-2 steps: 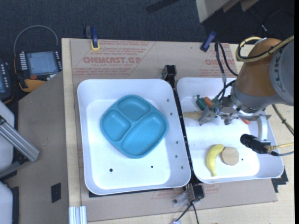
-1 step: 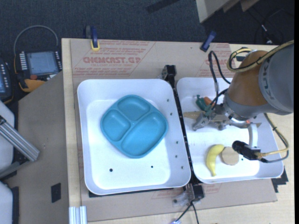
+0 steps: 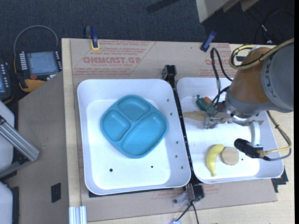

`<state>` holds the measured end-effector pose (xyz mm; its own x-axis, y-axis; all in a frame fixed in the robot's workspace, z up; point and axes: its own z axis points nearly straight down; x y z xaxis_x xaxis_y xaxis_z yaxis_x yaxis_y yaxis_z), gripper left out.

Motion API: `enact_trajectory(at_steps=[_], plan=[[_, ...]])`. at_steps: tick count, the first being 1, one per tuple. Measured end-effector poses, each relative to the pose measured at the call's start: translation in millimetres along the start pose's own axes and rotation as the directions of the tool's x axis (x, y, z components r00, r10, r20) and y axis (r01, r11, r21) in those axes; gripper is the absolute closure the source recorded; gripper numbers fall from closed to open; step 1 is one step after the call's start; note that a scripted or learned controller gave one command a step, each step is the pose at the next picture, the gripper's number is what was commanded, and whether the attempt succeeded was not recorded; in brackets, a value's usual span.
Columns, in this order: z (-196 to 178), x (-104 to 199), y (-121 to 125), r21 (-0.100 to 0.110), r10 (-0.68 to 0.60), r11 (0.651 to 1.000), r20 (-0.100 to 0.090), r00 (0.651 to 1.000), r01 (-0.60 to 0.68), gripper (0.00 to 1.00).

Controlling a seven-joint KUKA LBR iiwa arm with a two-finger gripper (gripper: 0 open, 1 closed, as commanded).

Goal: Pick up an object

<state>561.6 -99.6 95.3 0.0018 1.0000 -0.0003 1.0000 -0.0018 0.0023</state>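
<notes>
The bench is carrying two white bins above dark carpet. At right, the hand is hovering low; its grip is unclear. A banana is lying at the lower right.

Evenly and brightly lit from above; mild glare on white bins, soft shadows, slightly soft focus throughout.
</notes>
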Motion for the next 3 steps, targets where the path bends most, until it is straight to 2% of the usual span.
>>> enact_trajectory(at_steps=[1, 2, 3], plan=[[-61.0, 2.1, 8.7, -0.004, -0.003, 1.0, 0.001, 1.0, 0.003, 1.0], [-105.7, 1.5, 3.5, -0.003, -0.003, 1.0, 0.001, 1.0, 0.003, 1.0], [-151.6, 4.2, 11.4, -0.005, -0.003, 1.0, 0.001, 1.0, 0.003, 1.0]])
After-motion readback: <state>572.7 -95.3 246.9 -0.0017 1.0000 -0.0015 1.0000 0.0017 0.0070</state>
